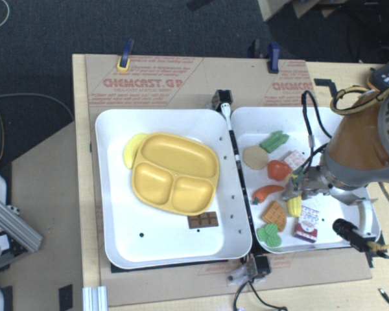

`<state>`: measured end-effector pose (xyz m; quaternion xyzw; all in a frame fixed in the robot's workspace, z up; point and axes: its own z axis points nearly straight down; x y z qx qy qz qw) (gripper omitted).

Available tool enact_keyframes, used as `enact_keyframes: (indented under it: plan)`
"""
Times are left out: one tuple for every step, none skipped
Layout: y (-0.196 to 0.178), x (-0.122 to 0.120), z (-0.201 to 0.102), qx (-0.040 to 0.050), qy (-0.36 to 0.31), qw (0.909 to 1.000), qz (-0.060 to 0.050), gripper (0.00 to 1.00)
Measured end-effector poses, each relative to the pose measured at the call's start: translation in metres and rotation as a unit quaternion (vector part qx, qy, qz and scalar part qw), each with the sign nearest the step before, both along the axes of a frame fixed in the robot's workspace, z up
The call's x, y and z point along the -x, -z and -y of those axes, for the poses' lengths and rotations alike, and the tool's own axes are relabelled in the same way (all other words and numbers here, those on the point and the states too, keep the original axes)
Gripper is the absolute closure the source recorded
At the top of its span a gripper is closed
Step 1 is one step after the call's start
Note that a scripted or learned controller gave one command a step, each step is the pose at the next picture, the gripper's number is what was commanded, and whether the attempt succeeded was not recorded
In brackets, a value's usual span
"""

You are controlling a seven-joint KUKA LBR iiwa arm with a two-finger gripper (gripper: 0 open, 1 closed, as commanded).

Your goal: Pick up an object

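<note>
Judging by this view, your hand (297, 188) sits low among the toys in the right bin (324, 118), just over the corn cob (294, 206), nothing lifted yet, and its grip can't be told.

You're looking at two smooth, slightly glossy white plastic bins (110, 173) on a matt brown bench (91, 109). The yellow divided tray (175, 172) looks like shiny moulded plastic.

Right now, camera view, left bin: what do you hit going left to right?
Yellow banana-like piece → yellow three-compartment plastic plate → brown chocolate-bar piece, lying just below the plate's right part.
</note>
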<state>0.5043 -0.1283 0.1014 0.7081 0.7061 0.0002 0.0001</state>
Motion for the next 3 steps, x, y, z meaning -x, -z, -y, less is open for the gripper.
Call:
enact_keyframes:
  plan:
    - [-0.060, 0.007, -0.001, 0.0010, -0.002, 1.0000, 0.003, 1.00]
    - [-0.123, 0.001, 0.003, 0.0013, -0.002, 1.0000, 0.004, 1.00]
    - [-0.123, 0.001, 0.003, 0.0006, -0.002, 1.0000, 0.001, 1.00]
